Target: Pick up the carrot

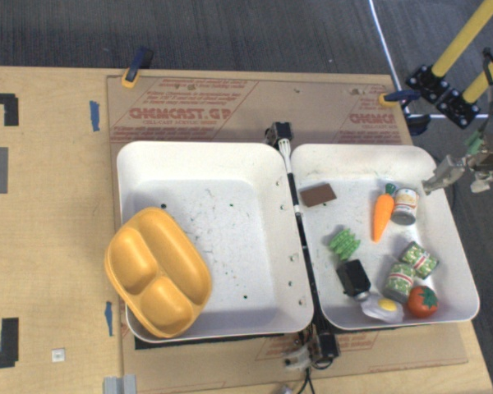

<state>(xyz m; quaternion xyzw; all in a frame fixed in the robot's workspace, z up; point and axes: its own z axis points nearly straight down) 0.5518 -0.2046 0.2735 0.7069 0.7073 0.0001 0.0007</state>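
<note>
Hovering at the Right Bin's Far Corner

Positioned at the right edge of the camera view, the gripper (456, 171) sits just outside the upper right corner of the right bin (337, 158). Its pale metal parts are small and blurred against the dark floor, so the jaw state cannot be determined. No object is visible at its tip.

The carrot (382, 213) lies inside the right bin, in the upper right area, with its green top pointing toward the far rim and its orange tip pointing toward the near rim. A small can (405, 205) rests just beside it on the right, touching or nearly so. The gripper is near the carrot but apart from it.

Other contents of the right bin:
- brown block (317, 194), upper left
- green leafy piece (343, 242), centre
- black block (353, 277), below centre
- two green-labelled packets (409, 269), lower right
- tomato (422, 300), near corner

A yellow divided tray (158, 271) overhangs the left bin's (197, 158) near left corner.
</note>
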